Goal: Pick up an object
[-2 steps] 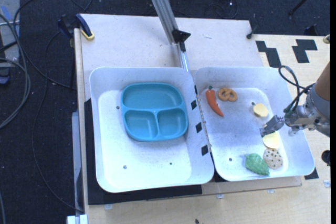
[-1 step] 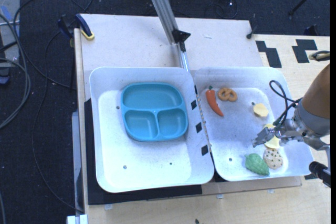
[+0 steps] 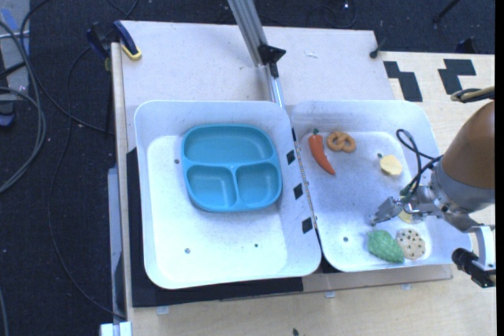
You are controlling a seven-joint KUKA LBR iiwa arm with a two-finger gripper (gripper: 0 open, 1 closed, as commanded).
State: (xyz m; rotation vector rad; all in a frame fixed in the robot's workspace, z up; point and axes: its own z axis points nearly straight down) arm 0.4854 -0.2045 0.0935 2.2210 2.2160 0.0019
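We note the carrot (image 3: pixel 321 154) in the right bin (image 3: pixel 358 264), upper left part, long axis slanting, tip toward lower right, green top toward upper left. Gripper (image 3: pixel 391 210) sits low near the green leafy item (image 3: pixel 385 245); its grip state we cannot tell.

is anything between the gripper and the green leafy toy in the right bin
Nothing visible. The gripper sits just above the green leafy toy, with bare bin floor between; the cookie lies beside the toy, on its right.

Dark carpet floor (image 3: pixel 63 4) strewn with black cables (image 3: pixel 55 102) around the pale bench (image 3: pixel 236 59)
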